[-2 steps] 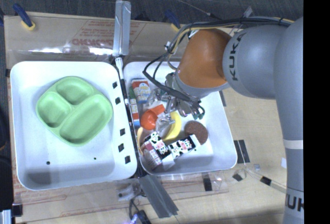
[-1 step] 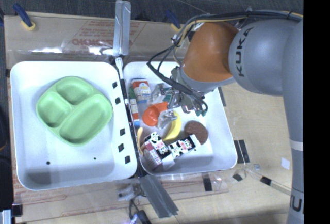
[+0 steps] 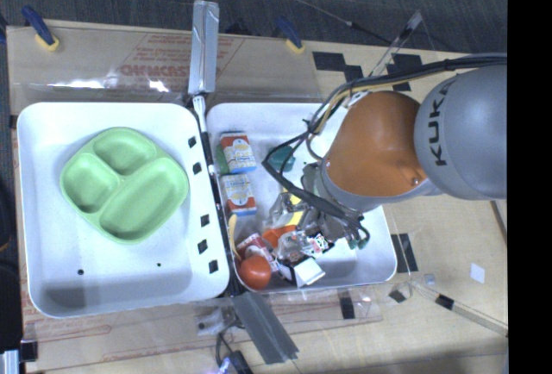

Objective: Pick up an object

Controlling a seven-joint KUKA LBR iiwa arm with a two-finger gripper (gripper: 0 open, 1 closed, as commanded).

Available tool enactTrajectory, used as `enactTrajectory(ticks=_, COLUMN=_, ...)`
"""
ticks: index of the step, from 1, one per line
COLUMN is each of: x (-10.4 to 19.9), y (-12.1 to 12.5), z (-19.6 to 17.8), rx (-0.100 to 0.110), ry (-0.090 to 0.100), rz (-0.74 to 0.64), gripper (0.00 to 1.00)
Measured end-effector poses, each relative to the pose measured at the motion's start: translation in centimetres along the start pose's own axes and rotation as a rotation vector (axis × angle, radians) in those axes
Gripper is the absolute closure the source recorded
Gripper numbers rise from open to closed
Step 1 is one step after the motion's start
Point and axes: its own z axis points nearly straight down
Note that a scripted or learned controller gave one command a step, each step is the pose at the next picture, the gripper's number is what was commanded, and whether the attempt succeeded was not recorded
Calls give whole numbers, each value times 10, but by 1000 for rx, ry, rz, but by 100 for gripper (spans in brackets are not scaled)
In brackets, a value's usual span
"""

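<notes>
Two white bins sit side by side on the bench. The left bin holds one thing, a pale green plate with three hollows, lying flat towards the far side of the bin's floor. The right bin holds all the loose things that could be picked up. Two small boxes lie along its left wall, one box farther back and a second box just in front of it. A dark teal piece shows beside them, partly under the cables. At the near left corner is a heap of small things. A red ball lies at its front edge, an orange piece just behind the ball, and a white card to the ball's right, with the rest too tangled to name. The arm reaches in from the right, its orange band hanging over the middle of the right bin. The gripper is down at the heap, under the wrist, and it cannot be told whether it is spread or closed, or whether it holds anything.
</notes>
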Motion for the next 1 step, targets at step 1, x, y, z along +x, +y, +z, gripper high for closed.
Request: enactTrajectory(ticks=1, x=-54, y=-5, z=29, rx=0, ry=2, rz=464, gripper=100)
